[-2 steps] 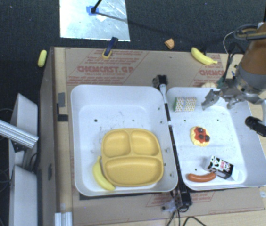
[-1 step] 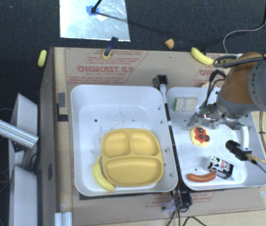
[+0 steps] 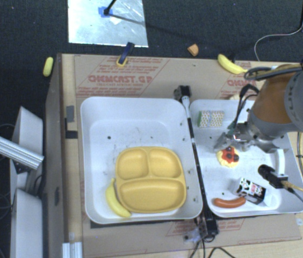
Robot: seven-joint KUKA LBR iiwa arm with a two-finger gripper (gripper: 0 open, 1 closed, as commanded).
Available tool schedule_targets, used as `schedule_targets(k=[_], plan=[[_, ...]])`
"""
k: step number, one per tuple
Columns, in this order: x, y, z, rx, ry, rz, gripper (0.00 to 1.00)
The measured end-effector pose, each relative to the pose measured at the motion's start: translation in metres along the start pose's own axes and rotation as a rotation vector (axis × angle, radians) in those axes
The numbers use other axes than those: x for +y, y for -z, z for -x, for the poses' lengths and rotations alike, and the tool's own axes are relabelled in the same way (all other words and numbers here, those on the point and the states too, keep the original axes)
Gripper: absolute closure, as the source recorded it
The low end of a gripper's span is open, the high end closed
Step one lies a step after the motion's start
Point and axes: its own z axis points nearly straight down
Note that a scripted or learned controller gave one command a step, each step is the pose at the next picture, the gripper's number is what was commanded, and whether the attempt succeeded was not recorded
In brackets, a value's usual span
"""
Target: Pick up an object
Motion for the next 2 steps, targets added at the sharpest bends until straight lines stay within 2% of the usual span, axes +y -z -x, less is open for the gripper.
schedule_targets(k=[1, 2], plan=[[-0.014, 0.000, -0.009, 0.000, -0.001, 0.000, 0.00], [-0.013, 0.011, -0.008, 0.000, 0.001, 0.003, 1.00]])
